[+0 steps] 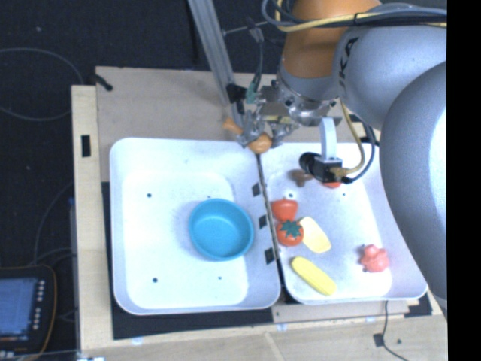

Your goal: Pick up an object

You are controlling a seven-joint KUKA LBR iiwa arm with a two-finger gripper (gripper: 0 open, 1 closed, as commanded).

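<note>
the arm comes in from the right, orange band up top, and its claw (259, 135) hangs over the far end of the divide between the two white bins. there's a small orange-brown object (261, 143) right at the fingertips — it looks pinched between them, so i'd say the claw is closed on it (the view is slanted and the piece is small).

the left bin (143, 171) holds a blue bowl (220, 229) near its middle. the right bin (398, 277) has a red tomato (290, 233) touching a pale yellow slice (316, 236), a red piece (284, 208) just behind the tomato, a yellow banana-like thing (313, 275) near the front, and a pink toy (373, 258) off to the right — all well apart from the claw. the table (150, 104) is bare wood behind the bins.
</note>
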